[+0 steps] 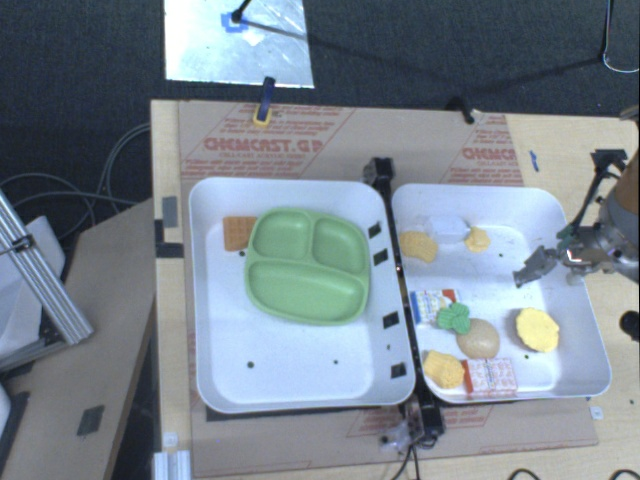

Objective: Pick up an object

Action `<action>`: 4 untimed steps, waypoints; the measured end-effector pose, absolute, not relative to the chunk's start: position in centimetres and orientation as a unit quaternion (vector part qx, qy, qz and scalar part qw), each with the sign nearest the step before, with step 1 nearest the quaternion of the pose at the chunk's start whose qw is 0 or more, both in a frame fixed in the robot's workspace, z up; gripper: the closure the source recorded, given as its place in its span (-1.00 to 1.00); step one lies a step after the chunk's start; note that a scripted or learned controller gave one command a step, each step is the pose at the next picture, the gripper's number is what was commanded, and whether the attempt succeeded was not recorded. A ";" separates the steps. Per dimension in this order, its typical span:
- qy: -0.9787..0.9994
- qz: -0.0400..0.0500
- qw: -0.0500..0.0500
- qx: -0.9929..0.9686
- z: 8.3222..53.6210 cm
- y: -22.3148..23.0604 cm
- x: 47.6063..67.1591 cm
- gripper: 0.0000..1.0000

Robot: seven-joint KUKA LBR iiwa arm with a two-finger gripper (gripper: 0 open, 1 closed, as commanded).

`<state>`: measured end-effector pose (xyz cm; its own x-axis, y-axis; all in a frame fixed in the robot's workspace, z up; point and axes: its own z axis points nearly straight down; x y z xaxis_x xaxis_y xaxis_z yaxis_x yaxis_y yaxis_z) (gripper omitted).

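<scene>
The right bin (545, 208) holds several toy foods. Among them are a yellow round piece (537, 330), a tan potato-like lump (479, 339), a green broccoli (455, 318) and a red-and-white packet (491, 376). Two small yellow pieces (418, 246) (478, 238) lie near the bin's far side, and another yellow piece (445, 370) lies at the front. My gripper (549, 271) hangs over the bin's right side, above and just behind the yellow round piece. It is open with nothing between its fingers.
The left bin (215, 298) holds a green divided plate (305, 266) and an orange cracker (236, 232) at its far left. A second red-and-white packet (432, 303) lies beside the broccoli. A black divider (398, 298) runs between the bins.
</scene>
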<state>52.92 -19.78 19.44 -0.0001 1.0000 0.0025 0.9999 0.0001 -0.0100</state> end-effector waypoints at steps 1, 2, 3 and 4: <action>-0.708 0.000 -0.001 -0.706 20.0 -19.8 53.2 -1.00; -0.708 0.000 0.000 -0.707 15.9 -19.9 53.4 -1.00; -0.708 0.000 0.001 -0.707 9.7 -19.9 53.0 -1.00; -0.708 0.000 0.000 -0.707 8.4 -19.8 53.0 -1.00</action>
<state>53.04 -19.81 8.40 -0.0014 1.0000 0.0003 1.0000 0.0014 0.0000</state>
